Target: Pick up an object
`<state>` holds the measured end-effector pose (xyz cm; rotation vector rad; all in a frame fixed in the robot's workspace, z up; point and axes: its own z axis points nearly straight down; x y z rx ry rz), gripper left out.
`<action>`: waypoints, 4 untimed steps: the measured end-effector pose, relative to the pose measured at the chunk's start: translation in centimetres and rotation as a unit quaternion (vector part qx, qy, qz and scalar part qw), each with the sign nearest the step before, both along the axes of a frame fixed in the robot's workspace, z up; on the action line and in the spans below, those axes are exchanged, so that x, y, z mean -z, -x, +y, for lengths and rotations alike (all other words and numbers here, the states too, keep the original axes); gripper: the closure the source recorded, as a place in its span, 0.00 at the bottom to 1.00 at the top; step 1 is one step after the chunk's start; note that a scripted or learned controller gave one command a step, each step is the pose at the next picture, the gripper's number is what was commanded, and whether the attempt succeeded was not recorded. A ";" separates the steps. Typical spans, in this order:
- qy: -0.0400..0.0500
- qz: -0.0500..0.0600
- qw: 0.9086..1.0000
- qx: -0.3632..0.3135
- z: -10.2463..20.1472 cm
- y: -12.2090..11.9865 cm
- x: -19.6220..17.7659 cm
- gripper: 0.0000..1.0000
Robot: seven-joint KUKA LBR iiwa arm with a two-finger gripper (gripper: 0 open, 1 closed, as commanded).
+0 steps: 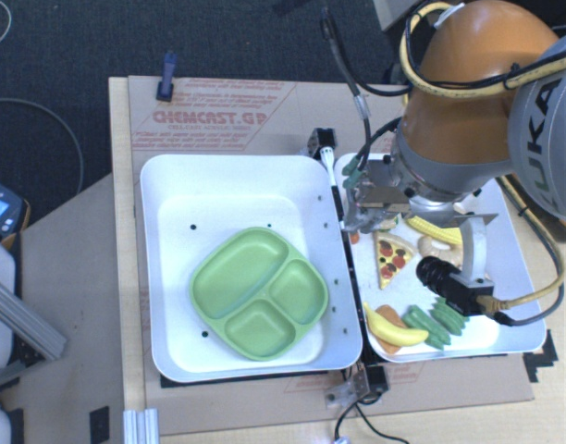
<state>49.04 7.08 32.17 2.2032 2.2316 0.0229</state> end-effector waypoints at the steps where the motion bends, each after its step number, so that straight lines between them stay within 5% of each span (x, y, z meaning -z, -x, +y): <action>1: 0.002 0.005 1.000 0.002 5.2 1.1 -2.1 1.00; 2: 0.005 0.014 1.000 0.009 1.4 0.1 11.7 1.00; 3: 0.001 -0.004 1.000 0.004 3.9 -4.5 -5.2 1.00; 4: 0.004 0.013 1.000 0.005 6.6 -1.4 4.3 1.00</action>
